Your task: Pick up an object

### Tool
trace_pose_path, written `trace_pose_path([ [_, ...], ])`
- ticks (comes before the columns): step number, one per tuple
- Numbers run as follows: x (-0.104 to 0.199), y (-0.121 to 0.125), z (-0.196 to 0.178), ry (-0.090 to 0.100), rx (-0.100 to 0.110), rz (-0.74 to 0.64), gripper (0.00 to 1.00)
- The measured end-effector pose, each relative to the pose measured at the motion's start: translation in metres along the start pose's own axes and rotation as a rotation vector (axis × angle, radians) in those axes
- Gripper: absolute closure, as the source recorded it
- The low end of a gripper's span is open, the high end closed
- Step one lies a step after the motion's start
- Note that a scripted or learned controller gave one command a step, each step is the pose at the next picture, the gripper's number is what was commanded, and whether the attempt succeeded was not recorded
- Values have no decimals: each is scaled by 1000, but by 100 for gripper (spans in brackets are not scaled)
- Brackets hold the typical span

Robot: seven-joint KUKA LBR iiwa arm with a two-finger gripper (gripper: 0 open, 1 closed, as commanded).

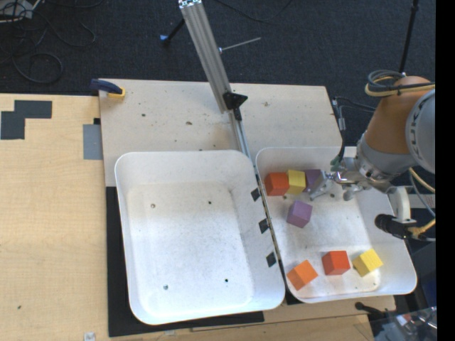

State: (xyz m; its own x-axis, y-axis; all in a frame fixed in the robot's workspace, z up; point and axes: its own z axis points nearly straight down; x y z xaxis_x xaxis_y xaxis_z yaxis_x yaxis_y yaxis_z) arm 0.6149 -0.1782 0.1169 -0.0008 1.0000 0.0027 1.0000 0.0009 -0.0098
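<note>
The right bin (398, 275) holds several cubes. Along its far left wall a red cube (276, 184), a yellow cube (296, 180) and a purple cube (313, 177) sit in a tight row. Another purple cube (299, 214) lies just in front of them. Near the front wall are an orange cube (303, 273), a red cube (336, 263) and a yellow cube (367, 262). My gripper (328, 185) hangs low in the bin, right beside the row's purple cube. Nothing is visibly held in it.
The left bin (142, 190) sits beside the right one, with black clips (264, 225) along the shared wall. A slanted aluminium bar (210, 55) rises behind the bins. The arm's orange band (394, 123) stands over the right bin's far right corner.
</note>
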Motion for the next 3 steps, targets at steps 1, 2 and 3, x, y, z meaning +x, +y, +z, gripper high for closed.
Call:
trace_pose_path([
  [1,1,0,27,-2,-7,2,0],
  [2,0,0,16,-2,-7,5,100],
  [3,5,1,-28,-3,-12,0,100],
])
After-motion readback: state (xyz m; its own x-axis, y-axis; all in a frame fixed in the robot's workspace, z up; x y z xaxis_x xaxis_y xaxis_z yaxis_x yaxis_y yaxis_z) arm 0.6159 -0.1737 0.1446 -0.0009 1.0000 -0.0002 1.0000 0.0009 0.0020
